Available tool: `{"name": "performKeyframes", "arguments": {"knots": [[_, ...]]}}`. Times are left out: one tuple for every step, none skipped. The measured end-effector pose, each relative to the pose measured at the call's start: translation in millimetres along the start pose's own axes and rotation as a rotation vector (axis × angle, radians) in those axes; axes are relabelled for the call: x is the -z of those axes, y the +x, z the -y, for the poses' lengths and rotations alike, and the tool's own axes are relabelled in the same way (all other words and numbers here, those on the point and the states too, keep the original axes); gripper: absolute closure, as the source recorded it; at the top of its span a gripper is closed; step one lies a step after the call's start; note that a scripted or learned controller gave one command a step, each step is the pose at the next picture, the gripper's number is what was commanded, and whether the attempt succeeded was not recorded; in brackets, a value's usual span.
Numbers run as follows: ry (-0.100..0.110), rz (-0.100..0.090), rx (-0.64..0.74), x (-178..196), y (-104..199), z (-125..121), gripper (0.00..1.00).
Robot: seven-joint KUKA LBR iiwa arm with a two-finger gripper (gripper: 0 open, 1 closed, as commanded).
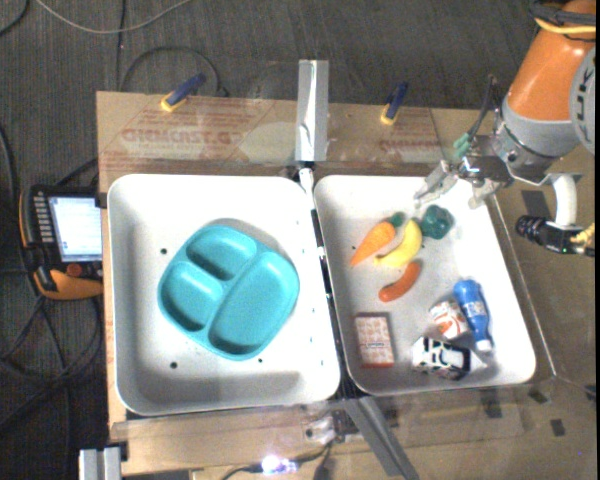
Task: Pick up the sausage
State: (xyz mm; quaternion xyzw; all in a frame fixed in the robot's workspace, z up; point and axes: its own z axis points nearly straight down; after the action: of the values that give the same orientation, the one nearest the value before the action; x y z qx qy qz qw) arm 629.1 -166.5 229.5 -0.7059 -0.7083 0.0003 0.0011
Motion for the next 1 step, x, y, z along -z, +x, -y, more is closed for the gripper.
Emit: {"name": "performKeyframes", "arguments": {"knots": [[0.002,-0.001,0.083,-95.7,35.4,84.2,0.0]]}}
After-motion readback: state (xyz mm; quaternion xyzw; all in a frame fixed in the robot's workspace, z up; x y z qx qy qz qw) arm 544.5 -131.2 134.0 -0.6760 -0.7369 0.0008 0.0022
